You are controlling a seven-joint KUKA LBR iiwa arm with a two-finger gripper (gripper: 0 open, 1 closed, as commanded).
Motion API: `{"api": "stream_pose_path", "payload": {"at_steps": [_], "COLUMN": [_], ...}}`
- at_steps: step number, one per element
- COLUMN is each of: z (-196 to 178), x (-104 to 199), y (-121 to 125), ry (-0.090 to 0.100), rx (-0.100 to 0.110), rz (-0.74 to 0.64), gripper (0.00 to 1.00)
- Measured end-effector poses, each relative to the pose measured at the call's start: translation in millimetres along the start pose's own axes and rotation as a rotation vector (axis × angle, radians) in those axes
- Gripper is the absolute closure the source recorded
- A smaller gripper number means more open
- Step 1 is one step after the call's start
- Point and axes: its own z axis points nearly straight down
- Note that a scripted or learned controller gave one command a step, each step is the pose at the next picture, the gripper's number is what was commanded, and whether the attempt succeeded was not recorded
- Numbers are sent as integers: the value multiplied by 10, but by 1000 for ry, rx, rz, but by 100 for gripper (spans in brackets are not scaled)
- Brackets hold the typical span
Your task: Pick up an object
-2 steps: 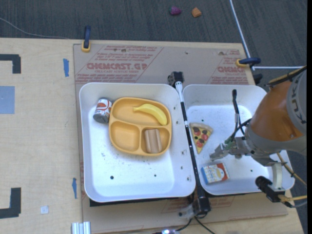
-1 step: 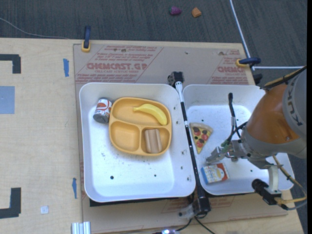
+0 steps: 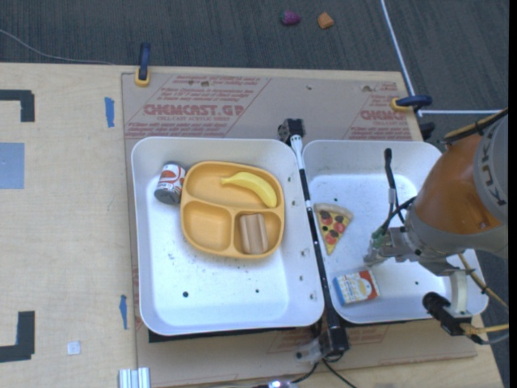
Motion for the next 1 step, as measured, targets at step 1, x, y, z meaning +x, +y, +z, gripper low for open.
{"api": "stream_pose_path", "payload": {"at_steps": [1], "z": [2], "x": [1], "y": [-2], "ry": [0], "rx": [0], "rz": [0], "gripper": [0]}}
